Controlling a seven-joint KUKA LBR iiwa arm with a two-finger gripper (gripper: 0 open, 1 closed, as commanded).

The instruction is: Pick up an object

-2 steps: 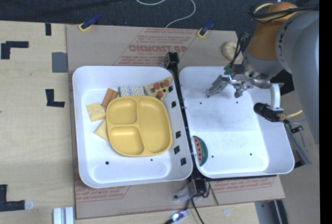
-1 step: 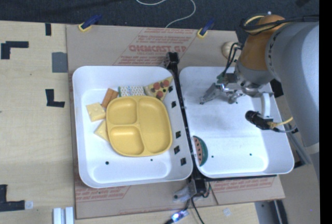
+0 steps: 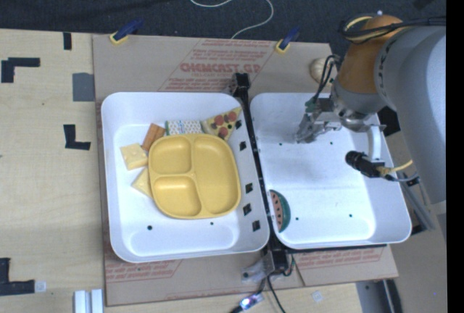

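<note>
Pretty even overhead light, nothing harsh. The white bins (image 3: 116, 159) look bright, nearly washed out. Soft shadow under the arm (image 3: 406, 72) in the right bin (image 3: 326, 224). Whole thing's a bit soft and low-res.

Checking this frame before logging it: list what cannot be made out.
- Hand, camera view: too small and blurred to judge its fingers.
- Food pieces in the left bin: partly covered by the yellow plate.
- Watermelon slice: tucked against the right bin wall.
</note>
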